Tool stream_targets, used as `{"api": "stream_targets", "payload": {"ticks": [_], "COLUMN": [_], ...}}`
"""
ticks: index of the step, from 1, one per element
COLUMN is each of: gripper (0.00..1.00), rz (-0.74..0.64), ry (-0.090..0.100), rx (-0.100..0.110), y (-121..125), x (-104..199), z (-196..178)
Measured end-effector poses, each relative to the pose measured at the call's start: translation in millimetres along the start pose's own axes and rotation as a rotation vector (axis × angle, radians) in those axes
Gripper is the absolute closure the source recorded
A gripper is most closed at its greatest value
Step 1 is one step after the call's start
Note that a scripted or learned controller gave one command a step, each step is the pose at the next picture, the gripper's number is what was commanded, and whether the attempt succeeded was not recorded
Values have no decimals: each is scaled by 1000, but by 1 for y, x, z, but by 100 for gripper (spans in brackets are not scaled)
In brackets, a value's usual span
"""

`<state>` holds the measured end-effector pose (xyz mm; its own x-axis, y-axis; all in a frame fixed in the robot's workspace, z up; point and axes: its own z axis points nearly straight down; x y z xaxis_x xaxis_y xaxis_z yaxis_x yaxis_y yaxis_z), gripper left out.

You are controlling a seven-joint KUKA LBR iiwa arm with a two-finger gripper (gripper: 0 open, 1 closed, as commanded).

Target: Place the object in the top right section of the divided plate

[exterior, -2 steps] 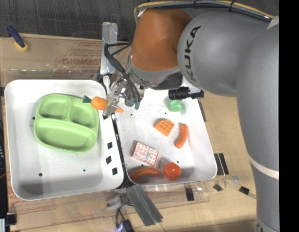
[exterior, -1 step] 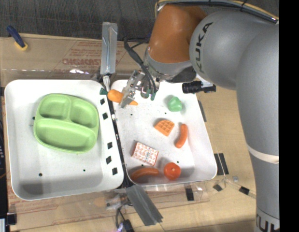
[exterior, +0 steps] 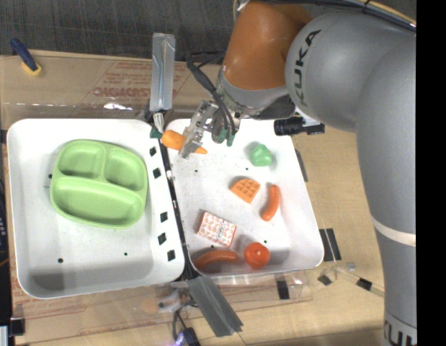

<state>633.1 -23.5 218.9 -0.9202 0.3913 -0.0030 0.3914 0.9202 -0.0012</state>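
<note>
**Gripper over the orange piece at the right bin's far left corner**

Gripper [exterior: 197, 137] hung low over the far left corner of the right bin [exterior: 295, 215], its fingers pointing down toward the small orange object [exterior: 175, 140] that lay there, close against the divider between the two bins. One finger appeared to overlap the orange object's right end, so the piece sat at or just left of the fingertips; whether it was actually pinched between them could not be told, nor whether the fingers were spread or pressed together.

The green divided plate [exterior: 100, 182] rested in the left bin [exterior: 28, 215], toward that bin's far side, well apart from the gripper, across the divider.

Other pieces lay scattered in the right bin: a green lump [exterior: 261, 154] near the far right corner, an orange waffle [exterior: 245, 189] at the middle, a red sausage [exterior: 270, 202] just right of it, a patterned cracker [exterior: 216, 230] toward the near side, a red tomato [exterior: 256, 254] by the near edge, and another sausage [exterior: 217, 257] just left of the tomato.
</note>
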Motion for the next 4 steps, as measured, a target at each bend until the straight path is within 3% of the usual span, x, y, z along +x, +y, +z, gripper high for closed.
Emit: {"api": "stream_targets", "payload": {"ticks": [1, 2, 3, 4], "gripper": [100, 0, 100, 100], "rz": [-4, -4, -8, -140], "ry": [-3, -3, -7, 4], "rx": [0, 0, 0, -1], "y": [0, 0, 1, 15], "x": [-1, -1, -2, 43], "z": [-11, -11, -21, 28]}}
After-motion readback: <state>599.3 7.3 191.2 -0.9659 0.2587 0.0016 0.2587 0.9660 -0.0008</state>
